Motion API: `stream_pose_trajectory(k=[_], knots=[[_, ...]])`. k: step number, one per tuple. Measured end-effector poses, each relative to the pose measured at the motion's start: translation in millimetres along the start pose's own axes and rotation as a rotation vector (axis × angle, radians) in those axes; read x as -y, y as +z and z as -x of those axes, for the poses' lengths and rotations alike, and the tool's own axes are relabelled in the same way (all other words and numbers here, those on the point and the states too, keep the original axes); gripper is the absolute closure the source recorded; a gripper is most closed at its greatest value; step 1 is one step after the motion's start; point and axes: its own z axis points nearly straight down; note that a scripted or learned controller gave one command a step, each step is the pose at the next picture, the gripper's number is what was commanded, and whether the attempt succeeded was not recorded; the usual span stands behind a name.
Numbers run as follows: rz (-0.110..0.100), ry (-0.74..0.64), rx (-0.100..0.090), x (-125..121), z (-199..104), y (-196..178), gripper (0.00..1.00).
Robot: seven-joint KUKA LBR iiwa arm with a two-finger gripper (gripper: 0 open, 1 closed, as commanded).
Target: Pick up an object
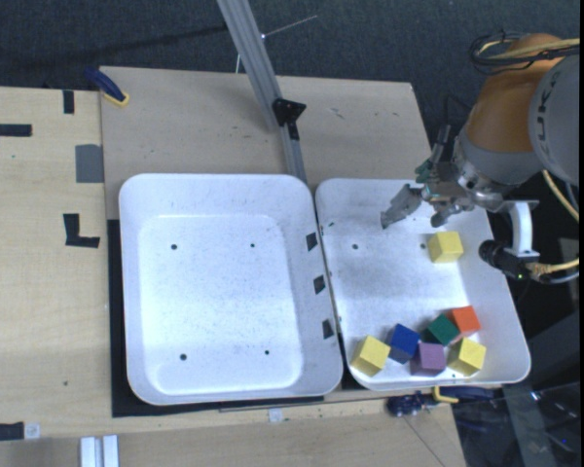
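My gripper [419, 214] hangs over the back part of the right bin [370, 280], its two fingers spread open with nothing between them. One finger points left, the other [438, 217] down toward a yellow cube [446, 247] that lies just below and right of it. At the bin's front edge sits a cluster of cubes: yellow [372, 355], blue [404, 341], purple [430, 357], green [442, 330], orange-red [464, 319] and another yellow [470, 356].
The left bin [214, 280] lies beside the right one. A slanted metal pole [258, 61] crosses the bench behind the bins. The grey and orange arm [521, 105] fills the upper right.
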Motion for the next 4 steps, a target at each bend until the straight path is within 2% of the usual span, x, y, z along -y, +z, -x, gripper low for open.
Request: stream_pose_trajectory(k=[1, 3, 4], knots=[[0.0, 0.0, 0.0, 0.0, 0.0, 0.0, 0.0], [-0.005, 0.001, 0.001, 3.1, 1.6, 88.2, 0.0], [-0.003, 0.001, 0.001, 3.9, 0.9, 111.1, 0.0]])
